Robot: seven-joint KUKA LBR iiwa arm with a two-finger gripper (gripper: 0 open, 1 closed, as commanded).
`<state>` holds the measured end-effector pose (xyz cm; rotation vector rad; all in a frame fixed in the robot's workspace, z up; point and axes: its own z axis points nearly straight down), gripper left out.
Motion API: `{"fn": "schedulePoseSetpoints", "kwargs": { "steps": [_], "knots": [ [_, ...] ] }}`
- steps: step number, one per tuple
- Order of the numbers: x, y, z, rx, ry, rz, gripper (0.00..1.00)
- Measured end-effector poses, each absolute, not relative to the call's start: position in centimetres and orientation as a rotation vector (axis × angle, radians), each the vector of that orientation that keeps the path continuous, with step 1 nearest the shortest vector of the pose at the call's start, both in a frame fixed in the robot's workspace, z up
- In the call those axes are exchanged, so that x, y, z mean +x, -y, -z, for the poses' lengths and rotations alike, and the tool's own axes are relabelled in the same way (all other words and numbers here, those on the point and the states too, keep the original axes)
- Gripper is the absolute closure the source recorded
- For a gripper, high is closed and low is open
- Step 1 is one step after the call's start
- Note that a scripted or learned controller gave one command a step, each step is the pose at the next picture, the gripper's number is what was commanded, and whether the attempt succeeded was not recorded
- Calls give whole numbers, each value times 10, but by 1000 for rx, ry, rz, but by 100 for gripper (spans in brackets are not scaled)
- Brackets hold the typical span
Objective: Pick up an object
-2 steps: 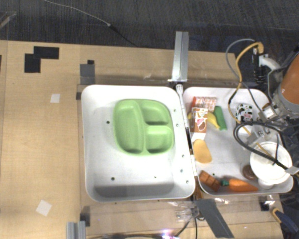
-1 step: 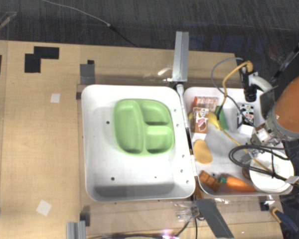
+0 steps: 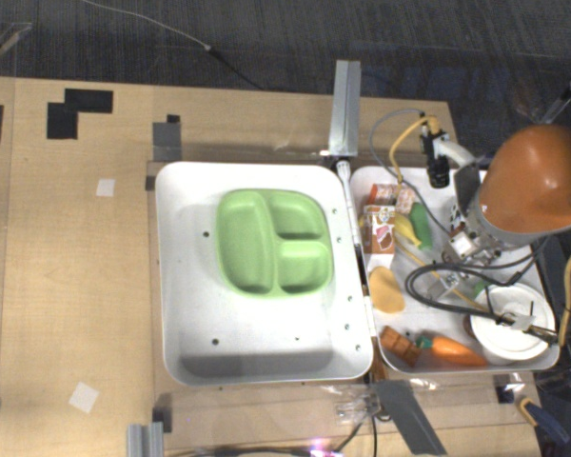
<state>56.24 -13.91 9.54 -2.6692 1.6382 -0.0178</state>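
The pale wooden table (image 3: 67,284) carries two shallow white plastic bins. The left bin (image 3: 186,255) holds a smooth green divided tray (image 3: 271,241). The grey arm with its orange band (image 3: 533,179) hangs over the right bin (image 3: 390,360); its end effector (image 3: 462,241) sits among cables, and whether it grips anything I cannot tell. Nothing looks lifted yet. An orange carrot-shaped toy (image 3: 447,350) lies right of the tray.
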Motion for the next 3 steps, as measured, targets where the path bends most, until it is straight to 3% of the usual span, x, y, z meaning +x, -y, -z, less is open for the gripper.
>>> {"fn": "schedulePoseSetpoints", "kwargs": {
  "steps": [1,2,3],
  "knots": [
    [641,95,-91,-2477,-1918,16,0],
    [560,157,-92,-2306,-2117,22,0],
    [610,95,-92,-2374,-2037,18,0]
  ]
}}
